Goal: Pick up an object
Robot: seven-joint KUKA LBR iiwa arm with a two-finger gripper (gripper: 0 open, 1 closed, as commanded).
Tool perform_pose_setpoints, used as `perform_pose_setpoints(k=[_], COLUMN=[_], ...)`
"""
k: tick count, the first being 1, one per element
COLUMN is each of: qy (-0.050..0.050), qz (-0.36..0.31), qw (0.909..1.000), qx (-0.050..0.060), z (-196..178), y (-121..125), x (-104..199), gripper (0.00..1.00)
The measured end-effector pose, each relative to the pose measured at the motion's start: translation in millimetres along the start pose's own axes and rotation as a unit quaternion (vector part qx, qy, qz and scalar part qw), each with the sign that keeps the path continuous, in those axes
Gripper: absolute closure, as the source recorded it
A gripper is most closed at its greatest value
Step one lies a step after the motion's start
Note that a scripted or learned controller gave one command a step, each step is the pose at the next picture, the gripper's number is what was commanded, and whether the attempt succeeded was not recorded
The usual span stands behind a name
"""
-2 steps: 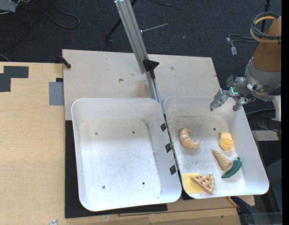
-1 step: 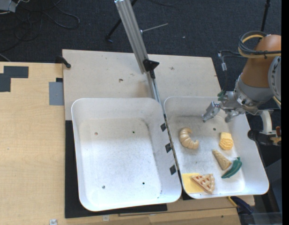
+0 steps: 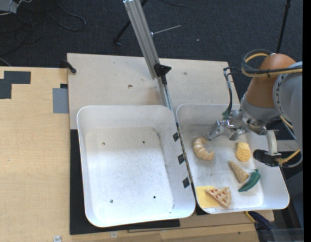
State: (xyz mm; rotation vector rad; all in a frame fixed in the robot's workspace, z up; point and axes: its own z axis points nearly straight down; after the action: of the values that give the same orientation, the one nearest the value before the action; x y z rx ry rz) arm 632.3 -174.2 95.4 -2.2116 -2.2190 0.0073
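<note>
Fingers (image 3: 214,132) of the gripper (image 3: 222,130) are spread apart, gripping nothing, low over the right bin (image 3: 276,199). Just below-left of the fingertips lies the croissant (image 3: 203,149), apart from them.

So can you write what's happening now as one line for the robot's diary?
gripper: above right bin, near croissant | holding: nothing seen | also there: corn, green pepper, waffle slice
</note>
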Motion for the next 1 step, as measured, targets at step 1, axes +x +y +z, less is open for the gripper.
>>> perform_pose_setpoints(k=[1], qy=[-0.001], qz=[0.001], qw=[1.0000], qx=[-0.003], z=[4.5], y=[-0.3], x=[0.6], gripper=[0.00])
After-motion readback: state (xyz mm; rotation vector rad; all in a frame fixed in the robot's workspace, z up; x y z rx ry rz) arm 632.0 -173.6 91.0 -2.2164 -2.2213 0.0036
